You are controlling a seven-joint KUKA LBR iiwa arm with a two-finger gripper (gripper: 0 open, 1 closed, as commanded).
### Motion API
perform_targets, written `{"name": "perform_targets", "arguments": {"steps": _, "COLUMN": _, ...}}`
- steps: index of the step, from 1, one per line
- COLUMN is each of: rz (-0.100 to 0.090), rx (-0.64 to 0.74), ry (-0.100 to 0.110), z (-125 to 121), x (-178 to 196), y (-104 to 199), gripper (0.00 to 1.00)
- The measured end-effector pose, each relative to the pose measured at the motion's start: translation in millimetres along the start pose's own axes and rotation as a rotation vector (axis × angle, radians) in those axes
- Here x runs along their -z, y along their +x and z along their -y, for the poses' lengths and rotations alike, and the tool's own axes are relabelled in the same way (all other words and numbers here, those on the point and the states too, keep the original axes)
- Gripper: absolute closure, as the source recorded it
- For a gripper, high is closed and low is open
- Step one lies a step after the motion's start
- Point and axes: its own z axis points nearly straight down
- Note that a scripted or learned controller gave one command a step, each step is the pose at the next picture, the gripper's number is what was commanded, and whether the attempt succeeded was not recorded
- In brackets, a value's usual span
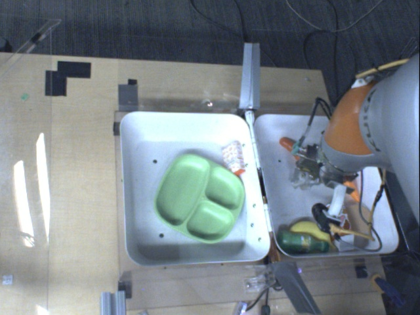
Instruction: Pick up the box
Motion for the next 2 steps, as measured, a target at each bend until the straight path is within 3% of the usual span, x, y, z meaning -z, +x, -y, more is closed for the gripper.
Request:
{"name": "perform_targets", "arguments": {"steps": 1, "rz": 0.004, "rx": -0.072, "ry": 0.011, "z": 22.1, "x": 84.5, "y": 110.6, "gripper": 1.0}}
{"name": "perform_targets", "arguments": {"steps": 2, "rz": 0.007, "rx": -0.316, "ry": 0.01, "z": 12.2, "x": 134.6, "y": 99.2, "gripper": 1.0}}
